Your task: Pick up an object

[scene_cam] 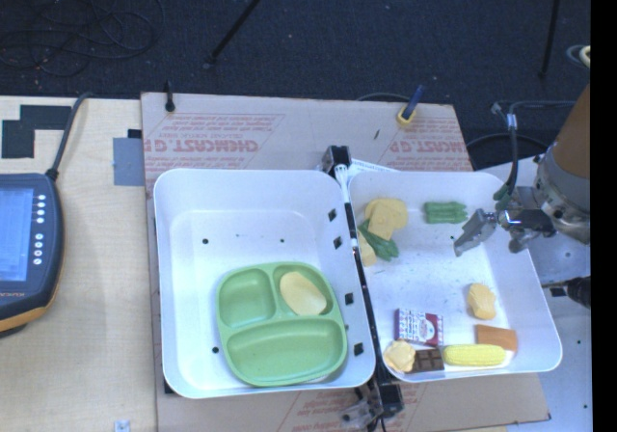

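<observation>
Dark carpet strewn with cables fills the top of the frame, and below it you have a cardboard sheet [289, 131] carrying the two white bins. At the far left edge a teach pendant [24, 247] rests on the pale bench.

Look at the left bin [183, 228]: it holds a green divided tray [280, 338] toward its lower right, with a pale yellow piece [305, 294] lying in the tray's upper right compartment.

Your pickable objects are in the right bin [540, 324]. Near its upper left a yellow piece [388, 216] touches a green leafy item [381, 245]. A green pepper-like item [444, 212] lies near the top centre. Along the lower edge you see a small pink-and-white carton [417, 326], a yellow lump [400, 356], a dark brown block [430, 360], an ear of corn [474, 356] and an orange block [496, 337] clustered close together. A yellow potato-like piece [481, 301] sits just above them.

The gripper [496, 230] enters at the right of the frame, over the bin's upper right area. Its two fingers are spread apart, with nothing between them. It hangs right of the green pepper-like item and above the potato-like piece, apart from both.
</observation>
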Motion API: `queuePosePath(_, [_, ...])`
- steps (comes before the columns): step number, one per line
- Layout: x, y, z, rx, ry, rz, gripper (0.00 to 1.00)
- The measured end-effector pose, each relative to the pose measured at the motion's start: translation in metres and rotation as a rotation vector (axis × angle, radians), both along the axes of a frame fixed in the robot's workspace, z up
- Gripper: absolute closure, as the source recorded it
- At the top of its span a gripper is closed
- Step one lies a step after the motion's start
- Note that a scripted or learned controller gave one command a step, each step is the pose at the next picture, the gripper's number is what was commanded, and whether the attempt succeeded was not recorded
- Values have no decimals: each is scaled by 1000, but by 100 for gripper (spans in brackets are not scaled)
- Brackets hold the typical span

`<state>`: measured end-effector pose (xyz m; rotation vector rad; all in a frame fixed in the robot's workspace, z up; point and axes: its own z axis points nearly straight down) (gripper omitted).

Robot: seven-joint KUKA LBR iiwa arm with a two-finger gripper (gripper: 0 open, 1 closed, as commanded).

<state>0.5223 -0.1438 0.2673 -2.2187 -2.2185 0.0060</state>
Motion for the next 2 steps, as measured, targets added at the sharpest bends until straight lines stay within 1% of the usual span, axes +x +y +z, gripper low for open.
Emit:
queuePosePath(1, [-25,-48,-77,3,9,-3,0])
queuePosePath(2, [45,-16,-98,3,0,5,0])
